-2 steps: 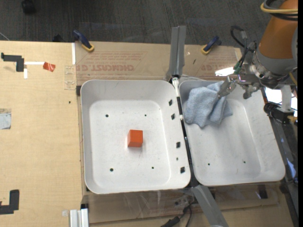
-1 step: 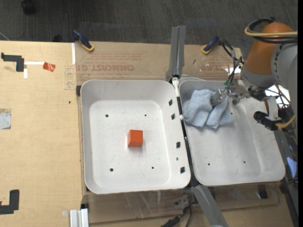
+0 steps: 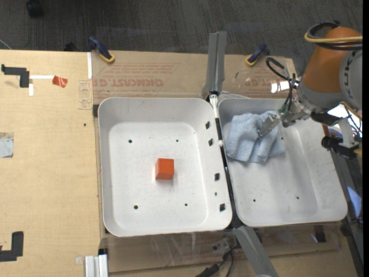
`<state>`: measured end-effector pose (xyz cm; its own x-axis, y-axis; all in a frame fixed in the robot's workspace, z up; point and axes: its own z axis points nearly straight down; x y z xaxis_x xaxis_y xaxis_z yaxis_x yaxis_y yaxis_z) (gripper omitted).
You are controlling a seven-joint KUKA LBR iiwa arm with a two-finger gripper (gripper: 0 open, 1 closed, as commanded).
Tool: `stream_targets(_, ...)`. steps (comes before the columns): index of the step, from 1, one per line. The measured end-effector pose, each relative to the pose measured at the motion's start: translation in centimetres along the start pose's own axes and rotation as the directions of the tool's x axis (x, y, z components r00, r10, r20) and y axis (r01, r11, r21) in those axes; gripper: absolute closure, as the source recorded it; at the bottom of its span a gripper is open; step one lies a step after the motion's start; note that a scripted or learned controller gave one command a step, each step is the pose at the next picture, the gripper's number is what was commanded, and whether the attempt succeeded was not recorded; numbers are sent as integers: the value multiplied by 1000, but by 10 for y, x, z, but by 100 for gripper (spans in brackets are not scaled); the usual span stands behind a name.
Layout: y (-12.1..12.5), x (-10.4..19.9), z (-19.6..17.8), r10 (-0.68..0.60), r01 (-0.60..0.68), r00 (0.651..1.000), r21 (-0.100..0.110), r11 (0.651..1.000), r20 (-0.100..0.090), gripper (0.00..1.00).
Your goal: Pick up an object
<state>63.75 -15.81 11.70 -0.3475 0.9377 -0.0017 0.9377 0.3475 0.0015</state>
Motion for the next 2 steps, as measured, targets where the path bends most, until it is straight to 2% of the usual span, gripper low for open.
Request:
stream_targets(1, 32, 20, 21, -21, 21, 1000, -5, 1000, 3, 0)
stream_targets(2, 32, 20, 11, -19, 19, 1000, -6, 1000, 3, 100)
